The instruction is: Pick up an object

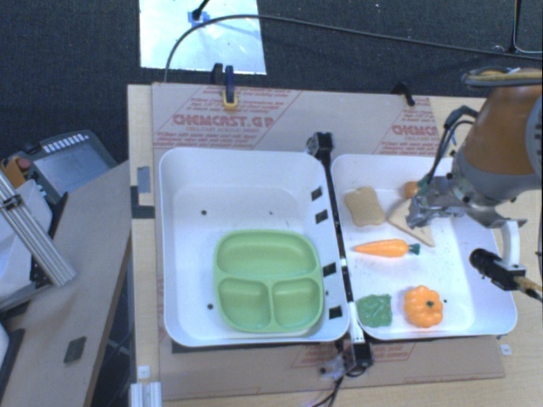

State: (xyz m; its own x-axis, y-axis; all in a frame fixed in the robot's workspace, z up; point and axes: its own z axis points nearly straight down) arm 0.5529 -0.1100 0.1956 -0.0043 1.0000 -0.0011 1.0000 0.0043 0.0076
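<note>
1. I see the grey two-finger gripper (422, 214) low in the right white bin (501, 316), over a flat tan wedge (422, 230); whether it pinches, I cannot tell.
2. The orange plastic carrot (381, 248) lies just below, long axis left-right, green stem pointing right.

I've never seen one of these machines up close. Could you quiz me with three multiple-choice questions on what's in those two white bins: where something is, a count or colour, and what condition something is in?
1. Where does the green three-section plastic tray lie?
A. left white bin
B. right white bin
C. on the bench outside the bins

2. How many orange toy foods lie fully in view in the right bin?
A. none
B. two
C. five

3. How does the orange toy carrot lie?
A. upright
B. flat on its side
C. on the tray

Answers: 1 A, it fills the left bin's lower half. 2 B, the carrot and small orange toy pumpkin. 3 B, it lies lengthways below the pincer.
</note>
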